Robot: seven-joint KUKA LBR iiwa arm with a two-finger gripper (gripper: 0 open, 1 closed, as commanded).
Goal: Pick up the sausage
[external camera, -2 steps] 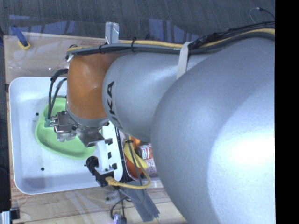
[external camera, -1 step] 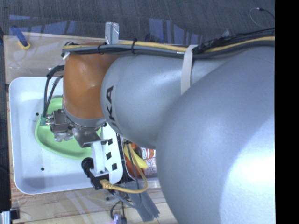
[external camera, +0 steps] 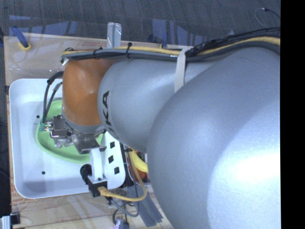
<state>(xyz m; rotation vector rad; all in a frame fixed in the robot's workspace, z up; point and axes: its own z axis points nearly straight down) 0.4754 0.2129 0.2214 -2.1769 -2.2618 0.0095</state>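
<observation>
My gripper [external camera: 59, 128] sits over the green plate [external camera: 47, 144] (left bin [external camera: 19, 128]); can't tell its state, sausage probably hidden — descend slowly, centred.

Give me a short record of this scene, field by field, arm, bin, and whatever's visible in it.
arm: grey with orange band, reaching over the left bin and covering most of the view
left bin: white, wrist hardware above it
green item: light green plate-like object in the bin, partly under the wrist
yellow item: glimpsed beside the arm, identity unclear
sausage: cannot tell where
</observation>
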